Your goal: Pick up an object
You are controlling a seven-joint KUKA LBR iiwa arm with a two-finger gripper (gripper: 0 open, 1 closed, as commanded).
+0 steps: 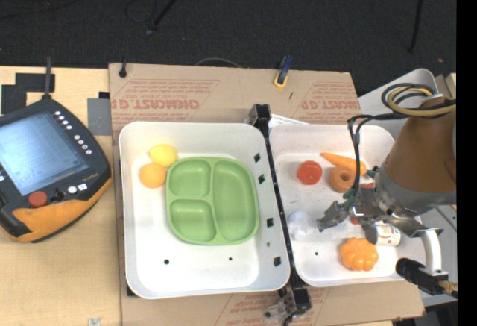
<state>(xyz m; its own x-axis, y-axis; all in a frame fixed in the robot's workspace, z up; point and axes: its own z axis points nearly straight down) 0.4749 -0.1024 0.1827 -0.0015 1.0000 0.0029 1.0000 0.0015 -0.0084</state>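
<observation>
Bench: two white bins point(134, 242)
Gripper point(335, 216): over right bin, jaw state unclear
Nearest object: orange pumpkin point(359, 254), just right and nearer the camera

So the arm point(419, 160) comes in from the right edge, orange band showing, wrist bent down. Its gripper point(337, 215) sits low at the lower right of frame.

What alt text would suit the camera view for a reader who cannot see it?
An arm's gripper hangs low over the right bin, among a tomato, carrot, doughnut and orange pumpkin. The left bin holds a green tray, a lemon and an orange.
</observation>
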